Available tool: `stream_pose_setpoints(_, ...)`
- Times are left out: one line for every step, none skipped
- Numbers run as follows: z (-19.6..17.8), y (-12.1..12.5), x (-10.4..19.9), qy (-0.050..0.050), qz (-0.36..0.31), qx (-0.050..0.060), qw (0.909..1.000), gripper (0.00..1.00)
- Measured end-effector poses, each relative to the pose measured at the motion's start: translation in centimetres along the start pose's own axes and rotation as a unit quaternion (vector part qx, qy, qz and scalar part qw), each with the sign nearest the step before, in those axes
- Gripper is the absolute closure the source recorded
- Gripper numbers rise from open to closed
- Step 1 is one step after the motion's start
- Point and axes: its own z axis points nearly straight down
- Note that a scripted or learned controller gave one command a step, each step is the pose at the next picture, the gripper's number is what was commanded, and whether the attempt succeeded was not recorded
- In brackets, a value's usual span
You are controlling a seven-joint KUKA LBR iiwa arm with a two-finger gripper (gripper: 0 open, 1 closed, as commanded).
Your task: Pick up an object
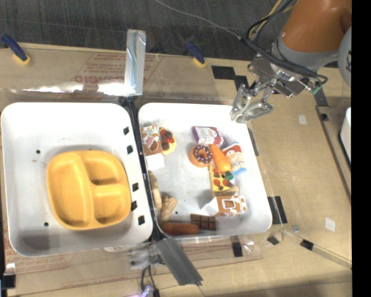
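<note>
My gripper (248,108) hangs over the upper right corner of the right bin (179,119), with nothing between its fingers, which look spread. Below it lie toy foods: a chocolate donut (201,154), an orange carrot (221,159), a purple packet (204,134), a pizza slice (221,181), a small carton (230,205), a chocolate bar (203,221), a sausage (180,229) and a snack card with berries (153,138). The nearest item, the purple packet, lies down and to the left of the gripper.
A yellow divided plate (86,189) sits in the left bin (25,129). A taped ridge (139,159) separates the two bins. Cables (266,26) trail from the arm at the upper right. Bare bench lies to the right of the right bin.
</note>
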Motion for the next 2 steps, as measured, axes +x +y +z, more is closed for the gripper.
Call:
stream_pose_setpoints(-1.2,0.0,-0.2,-0.001,-0.002,0.001,1.0000,1.00)
stream_pose_setpoints(-2.3,0.0,-0.3,-0.001,-0.003,0.002,1.0000,1.00)
